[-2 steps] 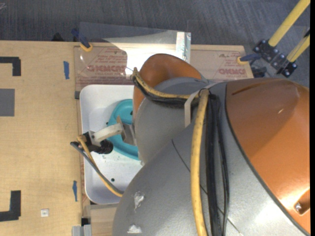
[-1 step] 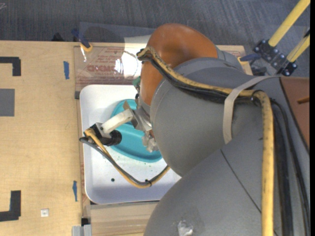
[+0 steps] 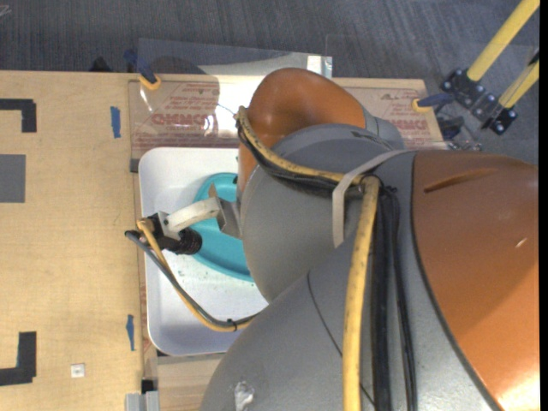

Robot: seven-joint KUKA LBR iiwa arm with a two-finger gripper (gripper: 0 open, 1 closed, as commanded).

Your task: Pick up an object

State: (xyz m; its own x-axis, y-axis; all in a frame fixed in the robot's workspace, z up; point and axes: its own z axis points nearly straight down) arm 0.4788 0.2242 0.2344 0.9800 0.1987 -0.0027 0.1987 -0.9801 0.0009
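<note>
A teal plastic object with a curved rim lies in the white bin, partly under the arm. My gripper reaches down over it from the right, and the grey wrist and orange band cover most of it. I cannot tell whether it touches the teal object. A white and black cable fitting sticks out to the left of the wrist above the bin floor.
A yellow-sheathed cable loops over the bin's lower part. The arm's body covers the right side. A tan board lies left of the bin. Yellow poles stand at the top right.
</note>
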